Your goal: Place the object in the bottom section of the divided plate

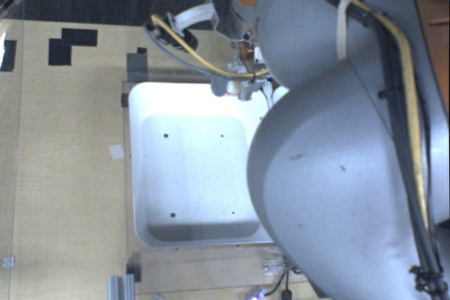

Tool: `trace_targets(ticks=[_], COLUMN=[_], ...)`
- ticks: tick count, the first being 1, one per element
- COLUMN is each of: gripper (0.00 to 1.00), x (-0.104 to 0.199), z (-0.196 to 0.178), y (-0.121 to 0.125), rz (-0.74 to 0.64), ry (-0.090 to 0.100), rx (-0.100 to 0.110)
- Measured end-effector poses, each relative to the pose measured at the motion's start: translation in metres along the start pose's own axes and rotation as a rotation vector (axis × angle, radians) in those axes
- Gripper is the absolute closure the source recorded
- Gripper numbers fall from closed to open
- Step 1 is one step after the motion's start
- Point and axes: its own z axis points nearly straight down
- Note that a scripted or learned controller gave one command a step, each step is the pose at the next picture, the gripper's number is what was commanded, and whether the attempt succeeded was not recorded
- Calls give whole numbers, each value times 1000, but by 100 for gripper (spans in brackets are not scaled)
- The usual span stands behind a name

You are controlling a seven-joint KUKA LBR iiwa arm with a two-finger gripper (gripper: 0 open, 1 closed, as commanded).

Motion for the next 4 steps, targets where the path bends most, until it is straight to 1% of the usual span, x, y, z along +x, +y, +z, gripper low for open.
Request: trace_targets(ticks=[1,2,3,4], gripper=[100,100,100,0], x=[6,20,15,15], z=[-143,-34,146,145], y=[8,-52,-61,-61], rz=[0,-1,-2,-1], ry=[1,-3,-4,-3], rx=[-1,0,-1,0])
